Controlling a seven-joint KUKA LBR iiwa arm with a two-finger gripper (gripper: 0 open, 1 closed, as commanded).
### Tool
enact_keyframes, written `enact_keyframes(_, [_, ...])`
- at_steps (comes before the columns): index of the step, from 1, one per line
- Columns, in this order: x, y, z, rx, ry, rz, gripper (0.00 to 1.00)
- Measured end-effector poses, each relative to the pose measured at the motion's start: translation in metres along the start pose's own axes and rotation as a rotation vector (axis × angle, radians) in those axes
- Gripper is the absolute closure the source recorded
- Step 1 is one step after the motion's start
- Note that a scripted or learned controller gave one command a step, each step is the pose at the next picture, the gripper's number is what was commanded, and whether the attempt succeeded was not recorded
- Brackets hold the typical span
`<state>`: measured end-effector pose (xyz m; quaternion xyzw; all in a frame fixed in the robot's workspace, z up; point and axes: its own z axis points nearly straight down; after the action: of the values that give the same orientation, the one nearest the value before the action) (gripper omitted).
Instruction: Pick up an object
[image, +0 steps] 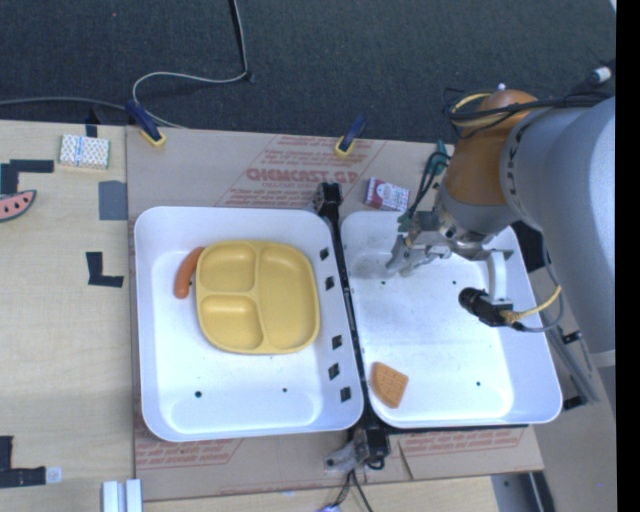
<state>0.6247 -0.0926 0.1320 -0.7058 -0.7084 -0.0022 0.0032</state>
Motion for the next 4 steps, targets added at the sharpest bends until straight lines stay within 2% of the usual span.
enact_keyframes(1, [0.0, 0.0, 0.0, 0.0, 0.0, 0.0, 0.0])
enact_keyframes(2, [-0.026, -0.097, 0.046, 0.001, -0.007, 0.005, 0.0])
enact_keyframes(3, [-0.027, -0.095, 0.036, -0.005, -0.01, 0.005, 1.0])
enact_keyframes(4, [-0.027, -0.095, 0.036, -0.004, -0.009, 0.005, 0.0])
